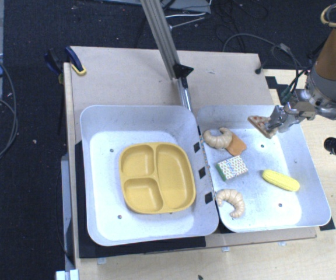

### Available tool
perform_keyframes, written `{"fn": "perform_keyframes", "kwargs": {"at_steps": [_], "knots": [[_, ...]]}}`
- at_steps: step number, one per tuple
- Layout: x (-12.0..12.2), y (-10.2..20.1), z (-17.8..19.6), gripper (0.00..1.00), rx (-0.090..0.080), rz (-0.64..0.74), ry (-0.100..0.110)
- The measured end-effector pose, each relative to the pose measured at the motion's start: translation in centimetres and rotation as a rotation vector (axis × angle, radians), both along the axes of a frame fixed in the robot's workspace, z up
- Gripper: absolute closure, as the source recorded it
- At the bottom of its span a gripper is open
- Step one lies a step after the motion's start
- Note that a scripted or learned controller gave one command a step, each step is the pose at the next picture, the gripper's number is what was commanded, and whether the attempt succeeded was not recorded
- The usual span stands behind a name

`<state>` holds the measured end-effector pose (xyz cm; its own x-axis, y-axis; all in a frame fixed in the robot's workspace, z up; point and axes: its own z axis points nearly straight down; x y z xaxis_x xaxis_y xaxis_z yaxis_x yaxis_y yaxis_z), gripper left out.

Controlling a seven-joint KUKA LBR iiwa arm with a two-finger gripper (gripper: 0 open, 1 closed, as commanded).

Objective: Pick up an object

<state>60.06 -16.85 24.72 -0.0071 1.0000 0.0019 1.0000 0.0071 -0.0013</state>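
My gripper (277, 121) hangs over the far edge of the right bin (308, 174), reaching in from the right. A small brown object (259, 125) sits right against its left side, touching or nearly touching it; whether it is gripped is hidden. Lower in the same bin lie a pale croissant-shaped piece (217, 137) with an orange piece (236, 146) beside it, a green-and-white block (233, 167), a yellow corn cob (281, 180) and a second croissant-shaped piece (231, 201).
The left bin (98, 156) holds a yellow three-compartment plate (156, 177). A slanted metal pole (162, 31) rises from between the bins at the back. Cables lie on the dark floor beyond the bench.
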Motion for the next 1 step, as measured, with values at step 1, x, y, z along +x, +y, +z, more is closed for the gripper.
{"fn": "perform_keyframes", "kwargs": {"at_steps": [1], "knots": [[-0.61, 5.72, -1.34, 1.00, 0.000, 0.001, 0.001]]}}
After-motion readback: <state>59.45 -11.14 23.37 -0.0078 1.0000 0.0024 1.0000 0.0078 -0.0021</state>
